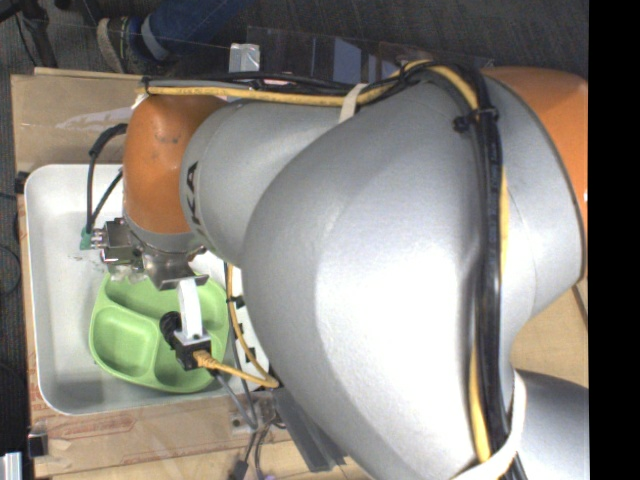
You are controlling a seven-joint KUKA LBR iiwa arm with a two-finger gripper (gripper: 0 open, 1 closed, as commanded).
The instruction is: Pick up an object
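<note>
Your grey arm (400, 268) hangs low over the shallow white bin (50, 268), above the light-green moulded plastic dish (125, 338), presumably for a grasp; jaws hidden, state unclear.

1. No readable text, labels, brands or nos. showing anywhere in frame.
2. Dark mark on grey arm casing (190, 190), just below the orange band (160, 163), is looking like lettering but is too blurred & cut off to read.
3. Small white patch at top edge, on a grey box (245, 58), is reading as blank at this res.
</note>
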